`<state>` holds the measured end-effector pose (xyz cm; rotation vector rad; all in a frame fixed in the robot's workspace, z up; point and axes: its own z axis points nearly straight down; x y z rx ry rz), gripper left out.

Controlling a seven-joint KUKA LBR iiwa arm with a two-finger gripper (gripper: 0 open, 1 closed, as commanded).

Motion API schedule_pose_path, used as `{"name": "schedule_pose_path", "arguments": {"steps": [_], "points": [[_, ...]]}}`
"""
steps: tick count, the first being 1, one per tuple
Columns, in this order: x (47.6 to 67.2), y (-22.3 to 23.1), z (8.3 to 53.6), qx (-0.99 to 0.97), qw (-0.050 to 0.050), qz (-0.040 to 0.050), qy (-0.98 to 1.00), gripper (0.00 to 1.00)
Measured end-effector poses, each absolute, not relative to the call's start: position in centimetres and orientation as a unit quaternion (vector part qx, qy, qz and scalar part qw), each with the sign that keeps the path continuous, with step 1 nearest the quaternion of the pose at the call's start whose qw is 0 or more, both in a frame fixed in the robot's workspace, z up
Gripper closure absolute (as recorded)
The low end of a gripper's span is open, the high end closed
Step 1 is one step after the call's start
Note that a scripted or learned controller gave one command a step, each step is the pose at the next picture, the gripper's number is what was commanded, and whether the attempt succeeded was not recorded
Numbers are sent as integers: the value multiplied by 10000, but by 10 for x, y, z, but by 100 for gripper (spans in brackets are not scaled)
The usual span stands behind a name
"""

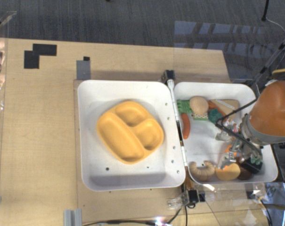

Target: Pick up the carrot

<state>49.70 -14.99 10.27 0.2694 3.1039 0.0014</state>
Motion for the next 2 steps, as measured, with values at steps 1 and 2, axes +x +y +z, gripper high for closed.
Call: {"name": "schedule_pose_path", "arguments": {"steps": [1,2], "points": [[491,-143,90,3319,63,-3,9433,0],[495,-141,102,3306,110,20,9437,100]]}}
